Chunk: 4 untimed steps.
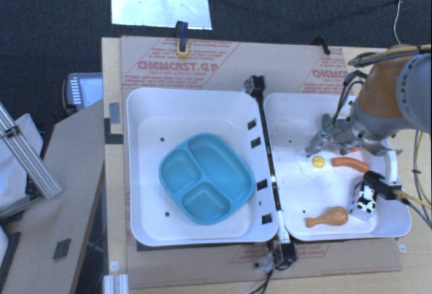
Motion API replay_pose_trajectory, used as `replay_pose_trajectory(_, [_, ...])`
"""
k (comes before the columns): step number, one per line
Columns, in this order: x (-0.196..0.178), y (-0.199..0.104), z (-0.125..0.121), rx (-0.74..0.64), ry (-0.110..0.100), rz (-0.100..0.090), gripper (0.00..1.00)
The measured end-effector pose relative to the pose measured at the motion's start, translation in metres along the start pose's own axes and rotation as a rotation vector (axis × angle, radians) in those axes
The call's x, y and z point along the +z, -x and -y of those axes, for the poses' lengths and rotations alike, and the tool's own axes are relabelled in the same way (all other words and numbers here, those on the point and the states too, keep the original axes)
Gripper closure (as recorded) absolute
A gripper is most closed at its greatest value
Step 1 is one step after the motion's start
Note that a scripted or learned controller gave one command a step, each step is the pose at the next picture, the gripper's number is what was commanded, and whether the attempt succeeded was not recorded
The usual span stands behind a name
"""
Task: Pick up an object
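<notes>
Right bin (pixel 291 171), contents: 4 loose items. 1 small yellow ball (pixel 318 162), lying just near and slightly left of the gripper (pixel 329 139); it is the closest item, so judged the likeliest pick, with only a short drop toward the near side needed. 1 orange carrot-shaped piece (pixel 349 164), just right of the ball, long axis running left to right. 1 black-and-white cow figure (pixel 366 201), nearer and further right. 1 tan drumstick-shaped piece (pixel 327 218), near edge of the bin, long axis left to right. Gripper: low over the far-right part of this bin, on the arm (pixel 385 94) entering from the right; whether it is spread or pressed together cannot be told, and nothing is seen between its tips. Left bin (pixel 145 151): 1 blue 3-compartment tray (pixel 206 178), well apart from the gripper.
</notes>
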<state>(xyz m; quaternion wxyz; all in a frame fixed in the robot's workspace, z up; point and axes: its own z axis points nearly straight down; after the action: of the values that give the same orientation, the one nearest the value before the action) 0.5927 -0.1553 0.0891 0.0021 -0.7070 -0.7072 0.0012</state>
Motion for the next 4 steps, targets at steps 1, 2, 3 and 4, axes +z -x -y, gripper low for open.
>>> replay_pose_trajectory(1, [-0.013,0.001,-0.002,0.0,0.007,0.003,1.0])
replay_pose_trajectory(2, [-0.057,0.001,-0.008,-0.004,0.01,0.003,1.0])
replay_pose_trajectory(3, [-0.116,0.008,-0.004,-0.001,0.012,0.004,1.0])
replay_pose_trajectory(4, [-0.131,0.008,-0.005,-0.003,0.008,0.003,1.0])
